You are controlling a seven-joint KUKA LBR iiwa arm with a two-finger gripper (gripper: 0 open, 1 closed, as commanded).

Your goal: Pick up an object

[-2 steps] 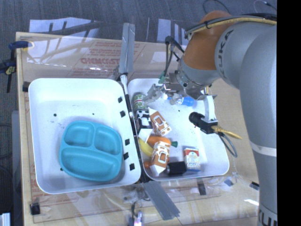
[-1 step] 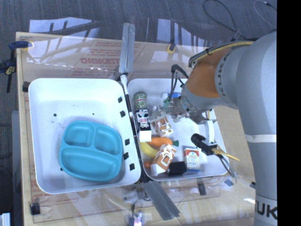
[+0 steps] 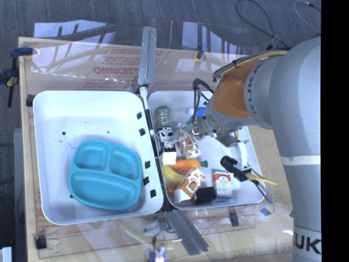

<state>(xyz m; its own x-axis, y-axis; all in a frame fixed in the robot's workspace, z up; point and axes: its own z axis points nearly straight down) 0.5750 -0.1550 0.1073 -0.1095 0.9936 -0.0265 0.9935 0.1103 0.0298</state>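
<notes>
Bench with 2 bins (gripper (image 3: 184,137) among right-bin (image 3: 180,100) clutter)

Hand (image 3: 188,131) fingers indistinct amid clutter

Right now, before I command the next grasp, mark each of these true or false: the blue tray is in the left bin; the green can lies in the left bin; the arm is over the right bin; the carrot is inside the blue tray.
1. The blue tray is in the left bin: true.
2. The green can lies in the left bin: false, it is in the right bin, near the divider.
3. The arm is over the right bin: true.
4. The carrot is inside the blue tray: false, it is in the right bin's pile.
</notes>
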